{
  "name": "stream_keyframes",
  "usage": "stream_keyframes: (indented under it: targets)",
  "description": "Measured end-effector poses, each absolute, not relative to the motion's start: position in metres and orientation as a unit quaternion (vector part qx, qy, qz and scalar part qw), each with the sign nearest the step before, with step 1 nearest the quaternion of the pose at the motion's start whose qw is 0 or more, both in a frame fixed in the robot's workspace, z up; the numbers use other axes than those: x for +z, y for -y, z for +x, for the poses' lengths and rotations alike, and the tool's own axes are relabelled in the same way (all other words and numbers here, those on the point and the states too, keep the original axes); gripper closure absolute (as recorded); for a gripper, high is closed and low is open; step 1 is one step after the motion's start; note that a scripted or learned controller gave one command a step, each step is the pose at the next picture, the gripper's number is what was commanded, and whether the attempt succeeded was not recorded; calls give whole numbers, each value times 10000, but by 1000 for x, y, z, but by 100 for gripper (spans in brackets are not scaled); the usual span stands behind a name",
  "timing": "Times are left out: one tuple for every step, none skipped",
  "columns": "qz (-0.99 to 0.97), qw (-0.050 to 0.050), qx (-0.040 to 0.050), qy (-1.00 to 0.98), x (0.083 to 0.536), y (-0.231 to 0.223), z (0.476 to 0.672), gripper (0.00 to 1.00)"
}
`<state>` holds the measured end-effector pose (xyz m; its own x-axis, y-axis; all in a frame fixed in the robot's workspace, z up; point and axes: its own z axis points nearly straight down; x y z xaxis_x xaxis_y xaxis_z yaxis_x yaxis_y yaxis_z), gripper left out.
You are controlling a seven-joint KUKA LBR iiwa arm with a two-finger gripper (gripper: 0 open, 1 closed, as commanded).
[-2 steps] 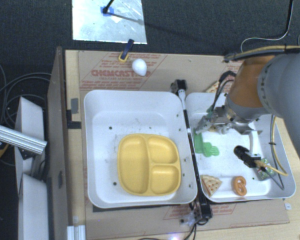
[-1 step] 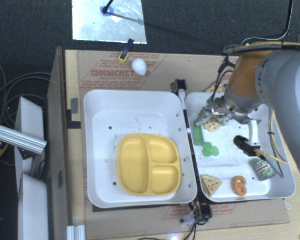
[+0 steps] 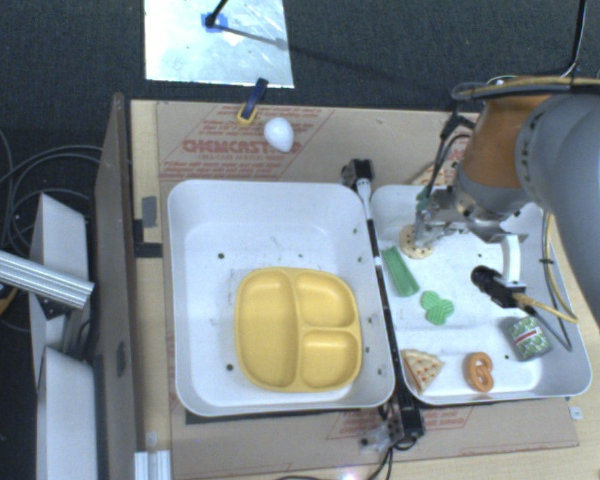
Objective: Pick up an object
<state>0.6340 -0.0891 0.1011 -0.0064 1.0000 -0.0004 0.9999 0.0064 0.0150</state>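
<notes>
A round cracker [image 3: 416, 242] lies in the right bin [image 3: 565, 373], directly beneath the gripper [image 3: 427, 220]; whether it is gripped cannot be told. Nearby lie a green stick [image 3: 399, 270], green blob [image 3: 438, 308], pizza slice [image 3: 421, 368], pretzel [image 3: 478, 371] and small can [image 3: 528, 337]. The left bin [image 3: 195, 228] holds a yellow divided plate [image 3: 298, 327].

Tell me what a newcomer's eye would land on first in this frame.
First, the big yellow divided plate lying in the left bin. Next, the grey arm with its orange band reaching in from the right, its gripper down over a round cracker at the far side of the right bin. Small toy foods dot that bin: a green stick, a pizza slice and a pretzel.
</notes>
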Motion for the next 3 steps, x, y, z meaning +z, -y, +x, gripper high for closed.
stream_keyframes:
  targets:
    - [7087,25,9,-7055,197,121,531,100]
    - [7067,5,6,-7075,192,118,533,0]
    - [7071,-12,-5,-7071,82,117,532,0]
